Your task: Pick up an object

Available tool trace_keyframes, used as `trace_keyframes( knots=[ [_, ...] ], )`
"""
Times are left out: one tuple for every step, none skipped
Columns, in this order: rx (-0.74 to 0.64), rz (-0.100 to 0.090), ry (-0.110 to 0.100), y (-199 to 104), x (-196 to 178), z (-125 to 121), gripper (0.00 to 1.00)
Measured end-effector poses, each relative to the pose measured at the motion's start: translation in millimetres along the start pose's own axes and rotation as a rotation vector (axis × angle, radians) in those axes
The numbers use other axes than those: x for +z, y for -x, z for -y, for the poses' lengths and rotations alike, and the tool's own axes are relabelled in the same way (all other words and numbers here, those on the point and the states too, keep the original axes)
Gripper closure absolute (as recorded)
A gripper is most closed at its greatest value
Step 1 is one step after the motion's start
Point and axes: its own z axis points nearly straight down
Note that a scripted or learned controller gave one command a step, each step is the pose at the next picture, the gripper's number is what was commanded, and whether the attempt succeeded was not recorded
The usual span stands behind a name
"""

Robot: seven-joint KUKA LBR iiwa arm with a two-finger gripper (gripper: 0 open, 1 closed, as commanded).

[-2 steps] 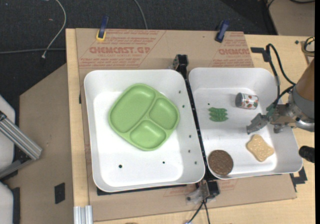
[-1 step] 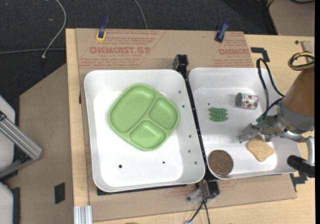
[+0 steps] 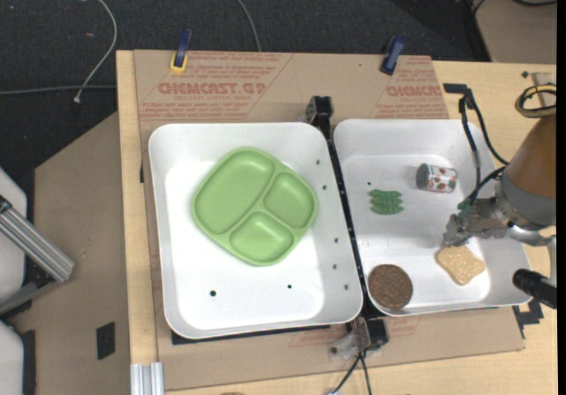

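In the right bin (image 3: 402,141) lie four small objects. A tan cracker-like piece (image 3: 462,266) sits near the right wall. A round brown disc (image 3: 390,285) rests at the front edge. A green bean-like cluster (image 3: 386,201) lies mid-bin, and a small white-and-red can (image 3: 437,178) lies on its side further back. My gripper (image 3: 466,227) reaches in from the right and hangs just behind the tan piece, close over its far edge. Nothing is visibly held.
The left bin (image 3: 177,278) holds a green three-section plate (image 3: 255,205). A black divider clamp (image 3: 319,109) sits between the bins at the back. Cables run along the right bin's right wall. The grey arm with its orange band (image 3: 539,163) covers the bench's right edge.
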Motion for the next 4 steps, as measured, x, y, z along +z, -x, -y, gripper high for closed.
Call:
trace_keyframes(
  knots=[
    [-0.002, 0.003, 0.004, 0, -43, 1, 1.00],
    [-0.002, 0.005, 0.008, 3, -108, 0, 1.00],
    [-0.002, 0.003, 0.003, 4, -122, -1, 1.00],
    [-0.007, -0.002, -0.002, -49, -110, -16, 1.00]
  ],
)
